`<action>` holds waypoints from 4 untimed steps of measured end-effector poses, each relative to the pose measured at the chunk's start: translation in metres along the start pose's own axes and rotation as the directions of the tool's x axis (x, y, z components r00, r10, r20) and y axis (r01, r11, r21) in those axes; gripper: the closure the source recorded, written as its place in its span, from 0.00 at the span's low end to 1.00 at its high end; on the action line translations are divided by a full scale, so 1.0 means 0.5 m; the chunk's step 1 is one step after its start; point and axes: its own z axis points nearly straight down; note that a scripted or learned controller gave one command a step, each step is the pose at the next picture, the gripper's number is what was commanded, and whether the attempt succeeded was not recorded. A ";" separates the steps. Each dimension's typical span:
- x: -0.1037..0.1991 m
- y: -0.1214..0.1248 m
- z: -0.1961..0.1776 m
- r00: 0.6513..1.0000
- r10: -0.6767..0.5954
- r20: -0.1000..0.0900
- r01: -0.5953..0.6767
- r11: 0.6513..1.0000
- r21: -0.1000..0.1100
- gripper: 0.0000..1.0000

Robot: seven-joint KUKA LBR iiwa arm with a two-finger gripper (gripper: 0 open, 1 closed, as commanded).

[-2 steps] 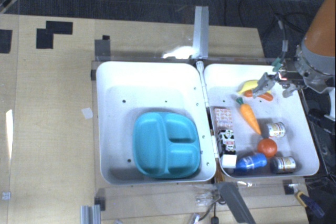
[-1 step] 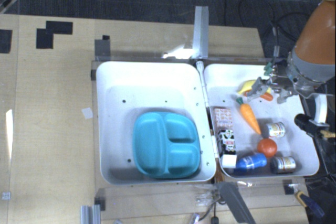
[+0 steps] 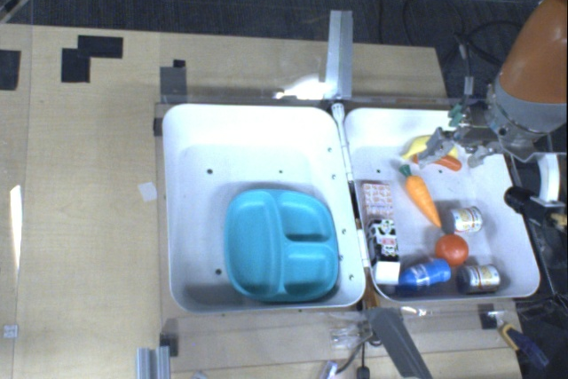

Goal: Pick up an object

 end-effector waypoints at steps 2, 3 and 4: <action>-0.058 0.075 -0.069 0.999 -0.035 0.000 0.035 0.999 0.000 0.00; -0.059 -0.026 0.239 1.000 -0.011 -0.001 0.011 1.000 0.005 0.00; -0.035 -0.042 0.283 1.000 0.031 0.002 -0.031 1.000 -0.006 0.00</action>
